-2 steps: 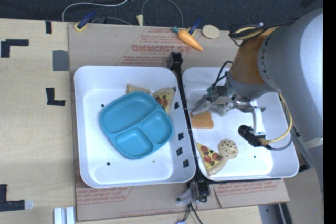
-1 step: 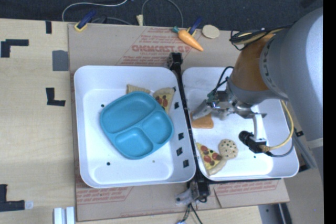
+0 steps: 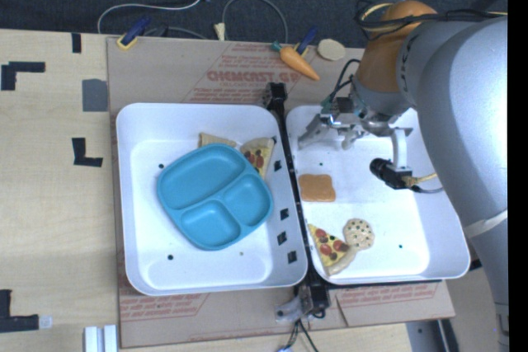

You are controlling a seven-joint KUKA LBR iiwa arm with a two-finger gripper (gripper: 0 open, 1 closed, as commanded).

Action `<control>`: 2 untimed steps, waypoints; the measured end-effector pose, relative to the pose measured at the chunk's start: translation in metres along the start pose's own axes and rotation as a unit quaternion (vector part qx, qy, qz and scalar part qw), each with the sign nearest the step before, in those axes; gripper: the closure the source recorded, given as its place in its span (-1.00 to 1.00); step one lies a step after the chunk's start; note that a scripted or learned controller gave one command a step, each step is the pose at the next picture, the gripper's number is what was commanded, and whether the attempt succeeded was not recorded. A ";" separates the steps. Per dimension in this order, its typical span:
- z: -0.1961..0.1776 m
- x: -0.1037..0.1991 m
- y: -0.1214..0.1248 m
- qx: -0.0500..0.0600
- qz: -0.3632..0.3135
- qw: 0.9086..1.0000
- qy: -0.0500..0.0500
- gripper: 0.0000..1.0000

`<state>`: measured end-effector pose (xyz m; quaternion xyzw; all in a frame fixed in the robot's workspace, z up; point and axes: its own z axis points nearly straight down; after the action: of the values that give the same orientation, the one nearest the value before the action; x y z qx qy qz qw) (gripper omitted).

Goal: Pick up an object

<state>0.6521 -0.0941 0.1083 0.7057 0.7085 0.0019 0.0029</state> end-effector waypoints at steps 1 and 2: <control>0.018 -0.001 -0.063 0.007 0.002 1.000 0.001 -1.00; 0.021 -0.002 -0.063 0.002 0.001 1.000 0.000 -1.00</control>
<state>0.5891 -0.0966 0.0866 0.7065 0.7077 0.0009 0.0015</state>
